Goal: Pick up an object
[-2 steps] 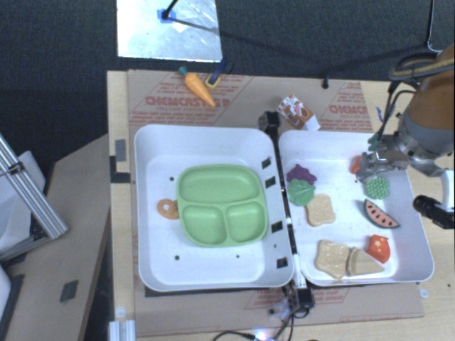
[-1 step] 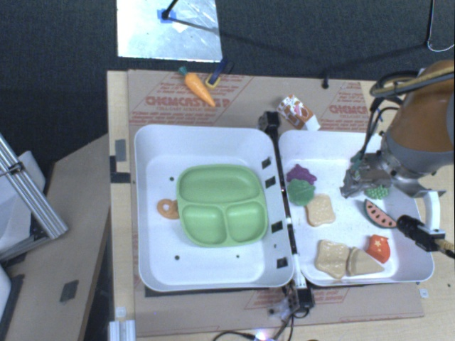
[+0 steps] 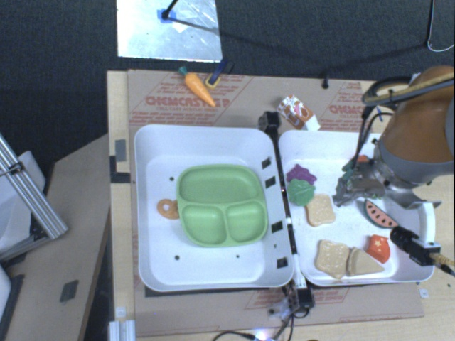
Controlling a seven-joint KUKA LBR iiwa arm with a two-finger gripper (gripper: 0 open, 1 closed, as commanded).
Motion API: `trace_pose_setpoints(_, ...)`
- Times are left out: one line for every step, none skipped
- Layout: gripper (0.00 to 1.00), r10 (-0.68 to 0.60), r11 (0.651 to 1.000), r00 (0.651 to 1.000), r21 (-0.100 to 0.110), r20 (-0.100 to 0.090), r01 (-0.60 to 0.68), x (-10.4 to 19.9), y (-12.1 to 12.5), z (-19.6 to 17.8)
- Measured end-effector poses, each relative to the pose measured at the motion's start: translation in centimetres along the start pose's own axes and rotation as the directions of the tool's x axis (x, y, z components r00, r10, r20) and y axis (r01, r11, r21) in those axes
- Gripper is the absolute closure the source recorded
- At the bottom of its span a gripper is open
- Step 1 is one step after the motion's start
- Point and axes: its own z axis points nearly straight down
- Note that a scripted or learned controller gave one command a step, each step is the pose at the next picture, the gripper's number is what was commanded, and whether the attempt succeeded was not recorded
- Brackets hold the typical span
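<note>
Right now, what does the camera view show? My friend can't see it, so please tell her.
A grey and orange robot arm reaches from the right, its hand low over the right white bin of toy food: grapes, bread slices, a watermelon slice. The left white bin holds a green divided plate and a small pretzel; a toy carrot lies behind.

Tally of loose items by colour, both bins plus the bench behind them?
Tan: 3, bread slices
Red: 2, melon slice, red piece
Orange: 2, pretzel, carrot
Green: 2, tray, leafy piece
Purple: 1, grapes
Red-white: 1, packet
Total: 11
</note>
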Motion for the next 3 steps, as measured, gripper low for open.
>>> trace_pose_setpoints(1.0,0.001,1.0,1.0,-0.001,0.001,-0.001,0.7,0.0,0.0)
trace_pose_setpoints(1.0,0.007,1.0,1.0,0.001,0.002,-0.007,-0.3,0.1,1.9)
trace_pose_setpoints(1.0,0.003,1.0,1.0,-0.002,0.002,-0.003,0.1,1.0,1.6)
